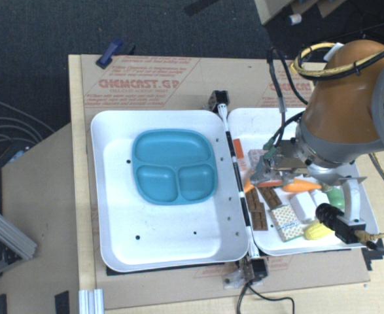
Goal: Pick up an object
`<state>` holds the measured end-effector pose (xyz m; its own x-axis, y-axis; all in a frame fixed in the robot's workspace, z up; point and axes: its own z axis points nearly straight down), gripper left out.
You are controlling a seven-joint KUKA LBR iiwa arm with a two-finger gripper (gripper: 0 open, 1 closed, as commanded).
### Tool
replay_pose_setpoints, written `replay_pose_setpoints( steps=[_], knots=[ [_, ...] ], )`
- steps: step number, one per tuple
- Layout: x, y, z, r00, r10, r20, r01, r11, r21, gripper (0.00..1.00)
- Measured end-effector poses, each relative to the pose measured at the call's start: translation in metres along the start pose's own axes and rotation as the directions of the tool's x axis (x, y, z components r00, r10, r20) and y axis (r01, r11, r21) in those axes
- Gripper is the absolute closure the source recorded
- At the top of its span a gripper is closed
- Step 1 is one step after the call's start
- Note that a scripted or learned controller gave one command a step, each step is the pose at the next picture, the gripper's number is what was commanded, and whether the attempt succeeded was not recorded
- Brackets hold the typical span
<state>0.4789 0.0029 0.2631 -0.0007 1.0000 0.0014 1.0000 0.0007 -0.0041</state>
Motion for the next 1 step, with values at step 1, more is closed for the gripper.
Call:
replay_pose_setpoints(
  steps=[1],
  knots=[
    [-0.0452,0.0471,-0.009,1.0,0.001,0.002,-0.001,1.0,-0.005,1.0]
  ],
)
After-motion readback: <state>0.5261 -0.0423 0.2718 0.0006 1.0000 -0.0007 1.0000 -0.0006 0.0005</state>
